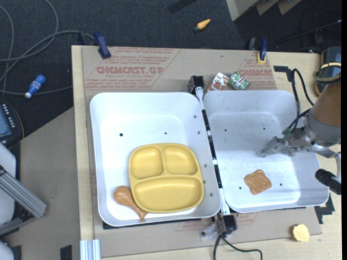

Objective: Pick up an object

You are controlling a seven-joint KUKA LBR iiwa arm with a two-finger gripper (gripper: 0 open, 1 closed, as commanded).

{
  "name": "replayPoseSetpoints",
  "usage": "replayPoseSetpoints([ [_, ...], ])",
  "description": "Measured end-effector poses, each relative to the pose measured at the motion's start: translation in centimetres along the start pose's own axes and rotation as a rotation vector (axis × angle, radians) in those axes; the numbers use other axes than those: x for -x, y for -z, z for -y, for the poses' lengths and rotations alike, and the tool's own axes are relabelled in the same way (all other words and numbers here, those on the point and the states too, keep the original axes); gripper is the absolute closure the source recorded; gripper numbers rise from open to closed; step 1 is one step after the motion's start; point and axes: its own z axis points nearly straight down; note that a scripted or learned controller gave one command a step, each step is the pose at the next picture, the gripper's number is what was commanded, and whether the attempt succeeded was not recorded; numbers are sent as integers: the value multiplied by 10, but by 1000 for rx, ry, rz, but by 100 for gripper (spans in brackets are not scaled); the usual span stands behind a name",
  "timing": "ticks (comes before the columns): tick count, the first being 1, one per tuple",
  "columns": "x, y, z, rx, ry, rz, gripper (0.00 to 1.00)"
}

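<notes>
In the left bin (108,145) lie a yellow divided plate (165,177) and a drumstick (129,200). In the right bin (238,104), the brown cutlet (257,182) sits near of my gripper (269,148), fingers spread, empty. Descending here, I'd likely miss it.

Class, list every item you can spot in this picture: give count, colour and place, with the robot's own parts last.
Bins: two, white, side by side on the bench.
Divided plate: one, yellow, left bin.
Toy drumstick: one, orange-brown, left bin, beside the plate.
Flat brown piece: one, right bin.
Small packets: a few, mixed colours, behind the right bin.
Yellow lump: one, bench's front right.
Blue bottle: one, floor, left.
Clamps: two, blue, bench's back edge.
Gripper: one, grey, above the right bin.
</notes>
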Motion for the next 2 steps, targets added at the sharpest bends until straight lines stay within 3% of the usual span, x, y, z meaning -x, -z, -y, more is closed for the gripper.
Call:
replayPoseSetpoints([
  [1, 1, 0, -65, 0, 1, -3, 0],
  [2, 8, 80, -46, 9, -6, 10, 0],
])
